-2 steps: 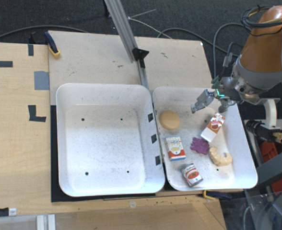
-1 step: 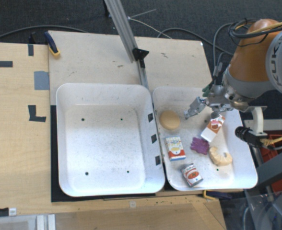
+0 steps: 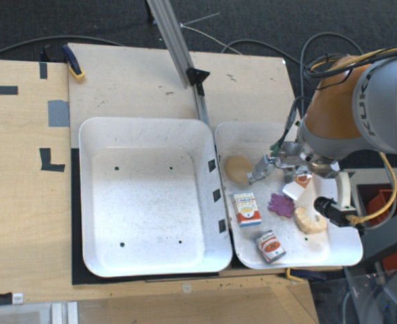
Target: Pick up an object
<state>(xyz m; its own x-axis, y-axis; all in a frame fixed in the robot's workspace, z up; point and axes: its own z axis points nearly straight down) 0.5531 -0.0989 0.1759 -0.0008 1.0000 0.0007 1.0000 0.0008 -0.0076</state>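
- Far left I see the desk, pale wood with grey and black tape marks on it.
- Near the back, a blue and yellow clamp sits at the corner of the lighter board.
- Left bin: white, speckled, a few dark dots on its floor.
- A slanted metal rail runs down from the top to a black bracket near the seam between the bins.
- Right bin holds all the objects I could pick.
- Tan round object lies near that bin's left wall, toward the back.
- Small white and orange carton sits just in front of it.
- Red and white can lies on its side near the front rim.
- The hand is low in the right bin, tip just beside the tan round object; I cannot tell how its fingers stand.
- Purple crumpled object lies right of the carton.
- Pale yellowish lumpy object lies just right of the purple one.
- The arm, grey with its orange band, bulks over the bin's right back part.
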